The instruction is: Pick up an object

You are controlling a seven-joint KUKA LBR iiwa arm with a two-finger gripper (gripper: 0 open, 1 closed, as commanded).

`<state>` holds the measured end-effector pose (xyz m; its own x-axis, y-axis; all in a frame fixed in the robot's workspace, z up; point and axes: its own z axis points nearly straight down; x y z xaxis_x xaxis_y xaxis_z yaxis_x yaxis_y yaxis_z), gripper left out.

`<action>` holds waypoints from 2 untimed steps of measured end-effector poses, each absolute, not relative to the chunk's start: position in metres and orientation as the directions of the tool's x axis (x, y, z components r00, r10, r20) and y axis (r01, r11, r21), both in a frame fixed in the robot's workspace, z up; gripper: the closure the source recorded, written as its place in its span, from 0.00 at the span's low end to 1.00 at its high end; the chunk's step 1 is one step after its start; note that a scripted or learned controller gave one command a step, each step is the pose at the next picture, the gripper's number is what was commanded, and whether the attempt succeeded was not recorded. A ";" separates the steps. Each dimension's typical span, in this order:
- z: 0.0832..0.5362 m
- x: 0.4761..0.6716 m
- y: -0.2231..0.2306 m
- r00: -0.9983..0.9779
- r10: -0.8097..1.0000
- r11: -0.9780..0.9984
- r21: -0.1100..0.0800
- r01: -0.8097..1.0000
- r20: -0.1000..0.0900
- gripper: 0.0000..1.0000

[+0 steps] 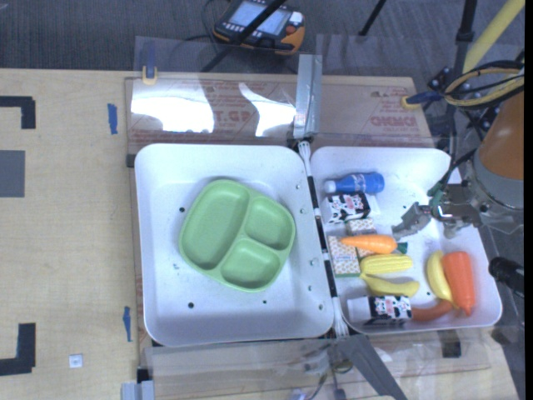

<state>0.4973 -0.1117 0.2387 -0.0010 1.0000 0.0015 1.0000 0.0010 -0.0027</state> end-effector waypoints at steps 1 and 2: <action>0.134 0.484 -0.149 -0.081 0.997 0.081 0.000 0.997 0.001 0.00; 0.094 0.492 -0.205 0.067 0.998 -0.067 0.003 0.998 0.008 0.00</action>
<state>0.4920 -0.2049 0.0936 0.0665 0.9978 0.0083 0.9978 -0.0665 0.0032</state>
